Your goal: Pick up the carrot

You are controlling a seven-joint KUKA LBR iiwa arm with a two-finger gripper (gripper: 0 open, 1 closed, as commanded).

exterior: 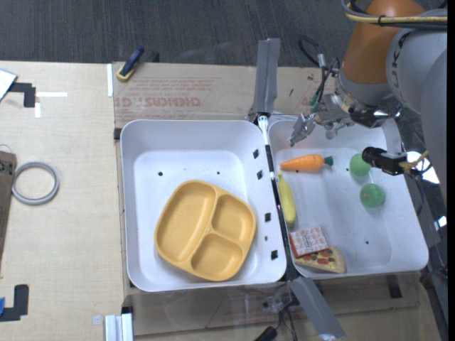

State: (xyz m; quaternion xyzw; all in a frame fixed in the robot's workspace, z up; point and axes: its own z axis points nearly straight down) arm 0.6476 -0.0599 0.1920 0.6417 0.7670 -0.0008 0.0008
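The carrot [306, 163] lies flat in the right bin [398, 261], near its back left corner. It is orange, with its green top pointing right. My gripper [304, 128] hangs just behind the carrot's left half, over the bin's back wall, a short gap away from it. Nothing shows in the gripper. The grey arm with its orange band [380, 20] reaches in from the upper right.
A yellow corn-like piece [286, 197] lies along the right bin's left wall. Two green balls [360, 164] [372, 195] sit to the carrot's right, and a pizza slice toy [316, 251] is at the front. A yellow divided plate [206, 229] sits in the left bin [142, 162].
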